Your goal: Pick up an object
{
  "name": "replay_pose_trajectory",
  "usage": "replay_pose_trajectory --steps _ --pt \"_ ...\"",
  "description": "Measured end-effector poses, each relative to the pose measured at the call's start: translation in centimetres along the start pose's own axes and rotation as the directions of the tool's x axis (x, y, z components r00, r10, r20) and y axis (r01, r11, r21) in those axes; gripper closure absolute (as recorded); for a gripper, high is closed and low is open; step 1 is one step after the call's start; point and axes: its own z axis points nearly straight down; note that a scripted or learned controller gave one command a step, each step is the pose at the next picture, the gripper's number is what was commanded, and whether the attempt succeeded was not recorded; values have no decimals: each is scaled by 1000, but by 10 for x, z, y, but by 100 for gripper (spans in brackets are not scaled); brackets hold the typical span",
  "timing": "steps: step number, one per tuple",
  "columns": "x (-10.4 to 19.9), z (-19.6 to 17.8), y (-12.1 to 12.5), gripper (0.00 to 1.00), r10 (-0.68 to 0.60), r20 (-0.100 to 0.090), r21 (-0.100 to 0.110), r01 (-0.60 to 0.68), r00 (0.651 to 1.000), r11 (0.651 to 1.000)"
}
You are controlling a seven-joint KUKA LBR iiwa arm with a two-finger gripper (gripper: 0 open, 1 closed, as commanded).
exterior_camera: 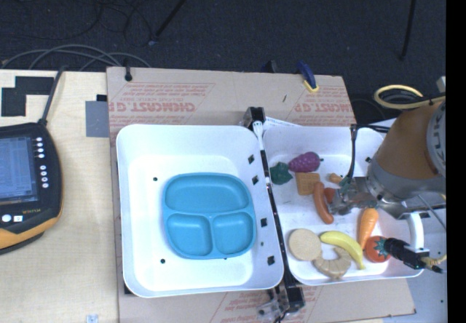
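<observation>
The right bin (pixel 364 141) holds toy food: a purple bunch of grapes (pixel 304 162), a green piece (pixel 279 174), a brown block (pixel 307 183), a red sausage (pixel 322 206), an orange carrot (pixel 368 225), a red tomato (pixel 376 249), a yellow banana (pixel 344 245), a round beige cookie (pixel 304 244) and a tan bread piece (pixel 332 266). My gripper (pixel 341 198) is low in this bin, right beside the sausage and just left of the carrot's top. The arm's wrist covers the spot where it meets the food.
The left bin (pixel 138 161) carries a blue divided plate (pixel 208 214). A black divider with clips (pixel 263 198) runs between the bins. A teach pendant (pixel 25 180) lies on the bench at far left. Cardboard (pixel 218 96) lies under both bins.
</observation>
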Motion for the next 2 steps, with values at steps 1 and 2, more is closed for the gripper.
replay_pose_trajectory --steps 1,2 --pt "-50 18 33 100 -5 2 15 5 1000 1000" --pt "-6 17 1 100 -7 -1 17 7 1000 1000"
